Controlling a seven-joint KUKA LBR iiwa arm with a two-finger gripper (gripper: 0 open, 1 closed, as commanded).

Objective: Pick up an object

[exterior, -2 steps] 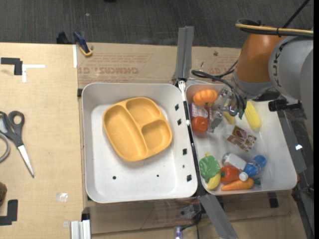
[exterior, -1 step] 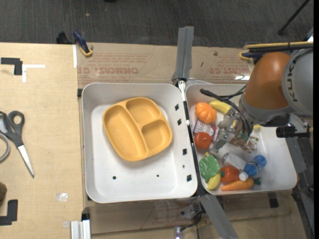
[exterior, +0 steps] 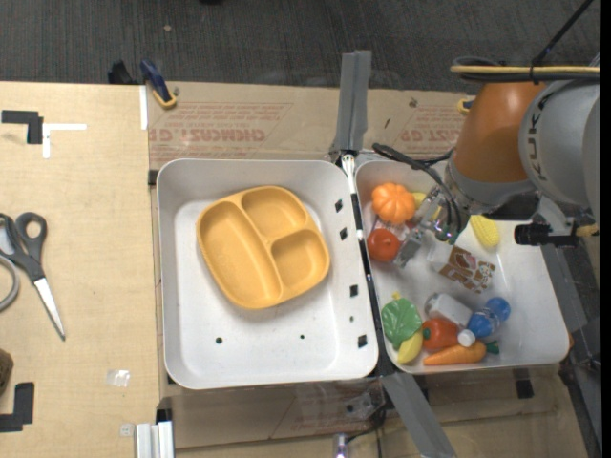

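Bench with scissors

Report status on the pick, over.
Gripper low in right bin, fingers not readable. Nearest: orange pumpkin toy and red tomato toy, nothing seen held. Crowded: corn, snack packet alongside.

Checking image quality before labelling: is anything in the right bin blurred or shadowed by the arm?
Camera view: the arm is soft-edged and shades the right bin's upper corner; the gripper looks smeared; the yellow tray is sharp, evenly lit.
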